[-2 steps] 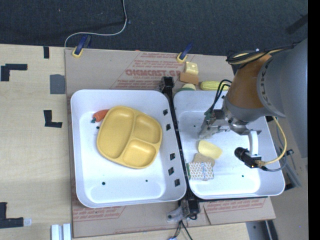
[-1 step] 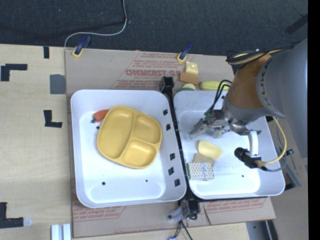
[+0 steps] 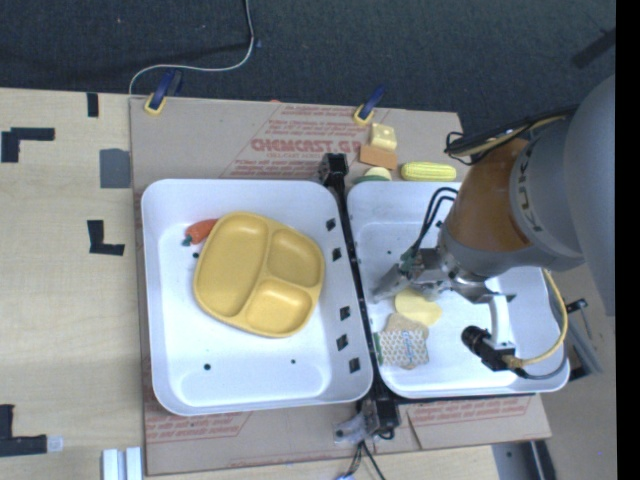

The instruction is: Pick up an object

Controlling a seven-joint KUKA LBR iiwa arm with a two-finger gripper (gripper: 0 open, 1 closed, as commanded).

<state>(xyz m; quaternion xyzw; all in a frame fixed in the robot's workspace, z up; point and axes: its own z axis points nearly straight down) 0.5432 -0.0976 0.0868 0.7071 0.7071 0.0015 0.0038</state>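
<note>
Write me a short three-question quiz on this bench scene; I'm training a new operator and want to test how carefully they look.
1. True or false: the yellow three-compartment plastic plate lies in the right white bin.
2. Multiple choice: what sits just below the gripper in the camera view? A) a pale yellow rounded lump B) a blue mug C) a red ball
3. Fill in: behind the bins, on the cardboard sheet, beside the tan block lies a yellow ____ toy.

Key: 1 false, it lies in the left white bin; 2 A; 3 corn cob.
</note>
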